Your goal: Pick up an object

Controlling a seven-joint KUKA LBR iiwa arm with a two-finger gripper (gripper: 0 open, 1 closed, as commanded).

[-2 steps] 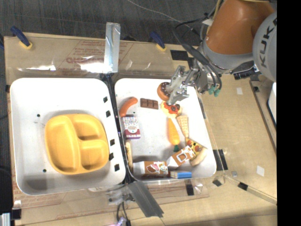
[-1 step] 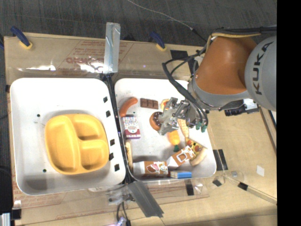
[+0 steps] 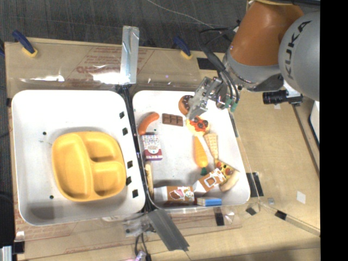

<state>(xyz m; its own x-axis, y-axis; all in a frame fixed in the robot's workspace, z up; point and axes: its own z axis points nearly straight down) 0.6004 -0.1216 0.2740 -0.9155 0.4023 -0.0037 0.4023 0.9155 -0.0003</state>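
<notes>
Where the right bin [image 3: 239,145] meets the near edge of the bench, a blue-ended stick [image 3: 209,202] lies along the bin's front wall, with a brown packet [image 3: 179,193] just to its left and a small carton and a pizza slice [image 3: 224,175] heaped together just behind it. Further in, an orange carrot [image 3: 200,152] and a waffle cone [image 3: 211,144] lie side by side, near each other, both running front to back. Toward the divider sits a small purple and white box [image 3: 152,147], and behind it a sausage [image 3: 148,122] tilts against the bin's left side, with a chocolate bar [image 3: 173,119] just to its right. In the left bin [image 3: 27,107], well apart from all this, a yellow divided tray [image 3: 89,165] rests upright on the floor. At the far right corner of the right bin, the gripper [image 3: 197,109] hangs down from the grey arm [image 3: 272,42], its tip over a small orange and dark toy [image 3: 199,125] and just beside a brown doughnut [image 3: 186,102]. Whether the tool is open or closed cannot be told at this angle, and nothing is seen lifted off the bin floor.
</notes>
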